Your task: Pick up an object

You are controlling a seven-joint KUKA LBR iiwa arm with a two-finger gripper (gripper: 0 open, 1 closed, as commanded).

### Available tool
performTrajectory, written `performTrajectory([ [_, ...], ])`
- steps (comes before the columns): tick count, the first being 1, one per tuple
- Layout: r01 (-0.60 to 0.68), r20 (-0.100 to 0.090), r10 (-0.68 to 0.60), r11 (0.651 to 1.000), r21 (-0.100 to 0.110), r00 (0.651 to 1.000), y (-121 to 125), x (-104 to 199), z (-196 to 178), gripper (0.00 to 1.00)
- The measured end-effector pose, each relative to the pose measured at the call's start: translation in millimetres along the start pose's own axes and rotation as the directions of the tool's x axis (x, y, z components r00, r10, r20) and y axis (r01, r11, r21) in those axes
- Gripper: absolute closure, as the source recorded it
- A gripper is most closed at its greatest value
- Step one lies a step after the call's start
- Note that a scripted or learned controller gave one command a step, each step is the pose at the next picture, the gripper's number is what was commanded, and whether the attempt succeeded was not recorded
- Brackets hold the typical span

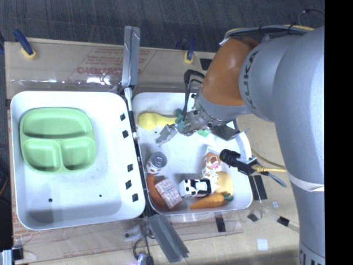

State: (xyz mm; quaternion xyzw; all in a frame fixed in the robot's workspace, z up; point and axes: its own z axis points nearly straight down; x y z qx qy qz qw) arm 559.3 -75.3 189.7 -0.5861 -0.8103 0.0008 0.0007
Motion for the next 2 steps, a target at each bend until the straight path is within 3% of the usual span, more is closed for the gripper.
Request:
performTrajectory([
  [1, 0.181, 0.002, -0.181, 0.983, -0.003, 0.983, 22.7, -11.6, -0.9, 0.00],
  [2, 0.159, -0.001, -0.159, 0.987, 0.002, 0.987, 53.4, -45.5, 97.2, 0.00],
])
